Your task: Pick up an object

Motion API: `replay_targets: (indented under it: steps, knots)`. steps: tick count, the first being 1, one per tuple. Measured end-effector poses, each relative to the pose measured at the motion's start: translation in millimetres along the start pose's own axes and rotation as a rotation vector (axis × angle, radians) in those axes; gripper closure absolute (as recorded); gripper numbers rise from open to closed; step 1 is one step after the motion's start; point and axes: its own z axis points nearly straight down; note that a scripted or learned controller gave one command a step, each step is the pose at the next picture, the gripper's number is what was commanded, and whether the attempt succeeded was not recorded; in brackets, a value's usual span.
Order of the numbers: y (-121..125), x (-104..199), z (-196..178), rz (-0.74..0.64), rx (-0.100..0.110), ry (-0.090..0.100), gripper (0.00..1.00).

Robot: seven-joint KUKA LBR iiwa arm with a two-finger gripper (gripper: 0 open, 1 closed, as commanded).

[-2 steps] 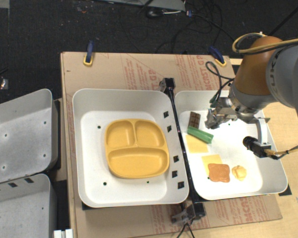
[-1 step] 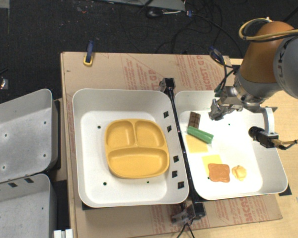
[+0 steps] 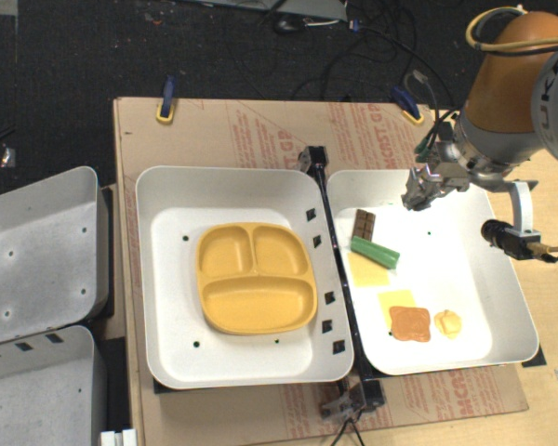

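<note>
The right bin (image 3: 484, 258) holds several small items: a brown chocolate bar (image 3: 364, 224), a green block (image 3: 374, 251) lying over a pale yellow sheet (image 3: 367, 271), a yellow square (image 3: 397, 300), an orange-brown toast piece (image 3: 410, 323) and a small yellow lump (image 3: 447, 322). My gripper (image 3: 418, 196) hangs over the far part of the right bin, to the right of the chocolate bar and apart from it. Nothing shows between its fingers.
The left bin (image 3: 167, 249) bears a yellow divided plate (image 3: 257, 278). A black divider (image 3: 330, 258) runs between the bins. Grey metal trays (image 3: 37, 249) lie at the far left. Blue and yellow clamps (image 3: 166, 100) hold the cardboard base at the back.
</note>
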Motion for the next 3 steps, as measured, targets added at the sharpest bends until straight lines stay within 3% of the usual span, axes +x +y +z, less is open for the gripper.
replay_targets:
  steps: [1,3]
  knots:
    - [1.6,-0.3,-46.1,0.0,-0.001,0.0,1.0]
    - [-22.6,101.4,-44.3,-0.005,0.008,0.003,1.0]
